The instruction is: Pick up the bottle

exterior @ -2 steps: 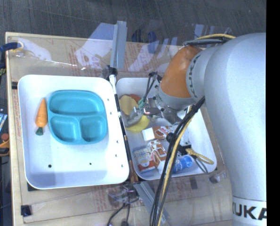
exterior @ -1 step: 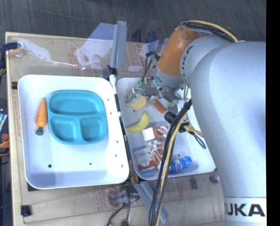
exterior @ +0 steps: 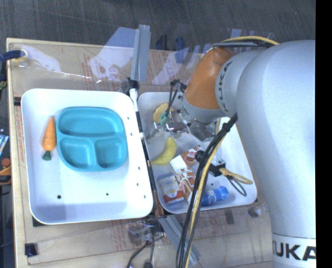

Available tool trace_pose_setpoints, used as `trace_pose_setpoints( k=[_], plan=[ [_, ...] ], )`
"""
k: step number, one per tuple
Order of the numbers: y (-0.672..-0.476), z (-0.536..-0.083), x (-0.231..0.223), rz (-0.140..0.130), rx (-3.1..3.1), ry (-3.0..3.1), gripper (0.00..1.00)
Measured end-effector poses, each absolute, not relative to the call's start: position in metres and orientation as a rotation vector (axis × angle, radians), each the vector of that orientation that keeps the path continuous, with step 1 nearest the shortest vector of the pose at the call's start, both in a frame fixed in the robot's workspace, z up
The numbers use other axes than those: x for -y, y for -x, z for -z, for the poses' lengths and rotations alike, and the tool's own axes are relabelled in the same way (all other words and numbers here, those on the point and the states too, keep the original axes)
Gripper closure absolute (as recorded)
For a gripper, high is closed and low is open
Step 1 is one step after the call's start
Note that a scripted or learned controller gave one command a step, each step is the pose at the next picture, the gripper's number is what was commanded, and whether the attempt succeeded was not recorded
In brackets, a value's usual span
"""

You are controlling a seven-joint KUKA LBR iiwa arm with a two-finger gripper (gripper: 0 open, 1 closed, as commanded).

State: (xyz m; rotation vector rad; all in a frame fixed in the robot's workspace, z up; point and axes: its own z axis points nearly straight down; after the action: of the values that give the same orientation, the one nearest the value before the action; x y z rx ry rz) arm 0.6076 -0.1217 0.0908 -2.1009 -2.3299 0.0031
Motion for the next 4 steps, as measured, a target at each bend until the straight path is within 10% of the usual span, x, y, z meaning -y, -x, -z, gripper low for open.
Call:
trace_pose_setpoints(
  k=[1,2,3,4],
  plan=[
    [-0.548,-0.091,0.177,-0.004,2.359,2.069,0.0],
    [-0.548,-0.1,0.176,-0.005,2.363,2.062,1.0],
    [-0.548,-0.1,0.176,-0.006,2.363,2.062,0.0],
    [-0.548,-0.109,0.176,-0.008,2.367,2.055,1.0]
  ],
)
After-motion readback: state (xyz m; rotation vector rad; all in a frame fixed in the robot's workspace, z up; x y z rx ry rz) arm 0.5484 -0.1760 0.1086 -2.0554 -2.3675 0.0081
